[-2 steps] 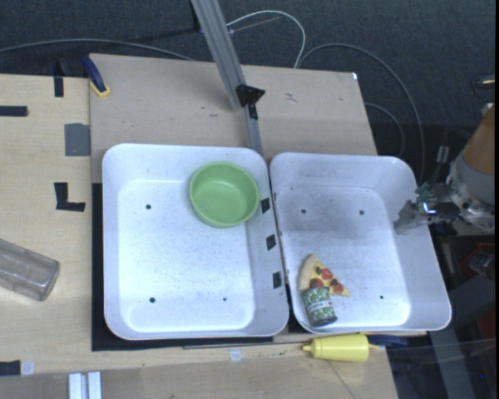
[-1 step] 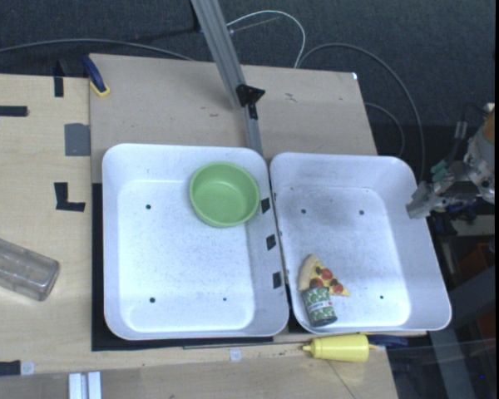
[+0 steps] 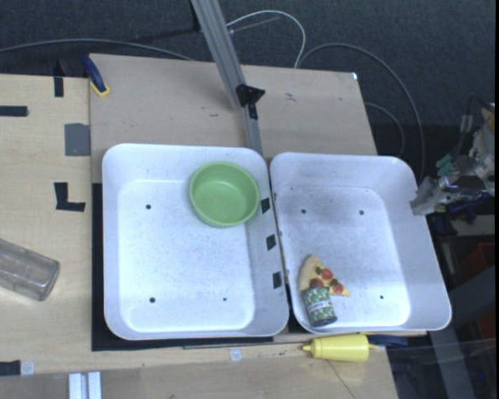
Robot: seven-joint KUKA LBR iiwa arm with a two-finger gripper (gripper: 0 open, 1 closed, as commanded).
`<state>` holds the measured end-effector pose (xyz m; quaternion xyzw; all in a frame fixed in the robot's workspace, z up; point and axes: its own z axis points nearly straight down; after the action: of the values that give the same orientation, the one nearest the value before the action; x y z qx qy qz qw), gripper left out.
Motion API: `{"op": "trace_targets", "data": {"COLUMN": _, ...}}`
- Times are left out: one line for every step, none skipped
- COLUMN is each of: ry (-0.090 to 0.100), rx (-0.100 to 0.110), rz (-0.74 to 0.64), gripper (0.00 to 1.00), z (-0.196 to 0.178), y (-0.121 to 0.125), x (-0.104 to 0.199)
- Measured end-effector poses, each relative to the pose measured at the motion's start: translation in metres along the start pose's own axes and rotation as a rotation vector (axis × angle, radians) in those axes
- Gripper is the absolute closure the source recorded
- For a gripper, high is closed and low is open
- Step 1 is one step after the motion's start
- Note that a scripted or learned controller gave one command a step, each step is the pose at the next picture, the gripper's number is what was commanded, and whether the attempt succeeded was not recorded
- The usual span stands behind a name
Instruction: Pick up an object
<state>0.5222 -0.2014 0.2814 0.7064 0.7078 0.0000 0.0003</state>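
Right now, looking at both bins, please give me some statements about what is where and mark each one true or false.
1. The green bowl sits in the left bin. True.
2. The pizza slice lies in the left bin. False: it lies in the right bin, near its front edge.
3. The small can lies right beside the pizza slice. True.
4. The yellow bottle lies inside the right bin. False: it lies on the bench, outside the bin's front rim.
5. The claw holds the green bowl. False: it is at the right bin's right rim, far from the bowl.
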Motion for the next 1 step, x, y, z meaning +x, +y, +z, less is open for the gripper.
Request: {"op": "trace_targets", "data": {"ry": 0.002, "rx": 0.001, "rz": -0.004, "gripper": 1.0, "z": -0.0025, "y": 0.0033, "x": 0.0521}}
